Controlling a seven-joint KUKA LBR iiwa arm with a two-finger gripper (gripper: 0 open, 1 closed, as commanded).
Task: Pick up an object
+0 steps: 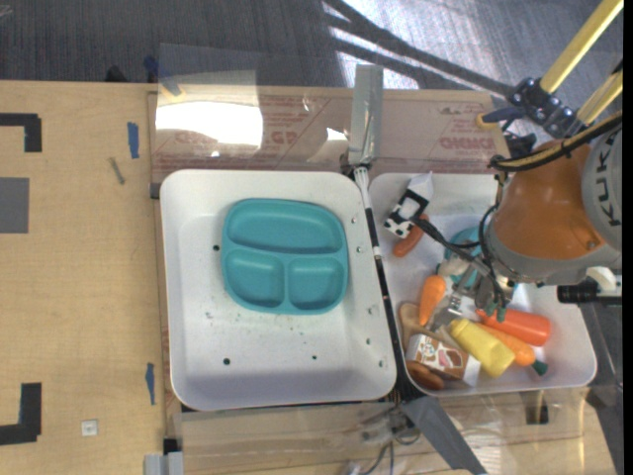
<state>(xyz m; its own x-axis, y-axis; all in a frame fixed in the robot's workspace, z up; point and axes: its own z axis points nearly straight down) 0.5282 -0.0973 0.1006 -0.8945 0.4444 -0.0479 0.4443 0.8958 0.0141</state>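
You had the arm reaching in over the right bin (584,364), its orange band directly above the clutter, and the hand (473,290) was down among the toys near the bin's middle. From this slant I could not tell whether it was open or closed, and nothing showed clearly gripped in it.

The things to pick from all lay in that right bin: a yellow bottle (483,347) just below the hand, an orange carrot (431,298) beside it on the left, a second orange-and-green carrot (519,327) on the right, a small brown packet (438,357) at the near rim, and a black-and-white piece (403,213) toward the far corner. The left bin (188,265) held a teal divided plate (285,256).

By my judgement these were light, hollow plastic play foods: stiff enough not to crush, but smooth and rounded, so apt to squirt out of a pinch. The yellow bottle looked the best candidate; you would have wanted to take it across its body at mid-length, not at the tapered end. Its neighbours touched it, so a crowded grasp was the risk.
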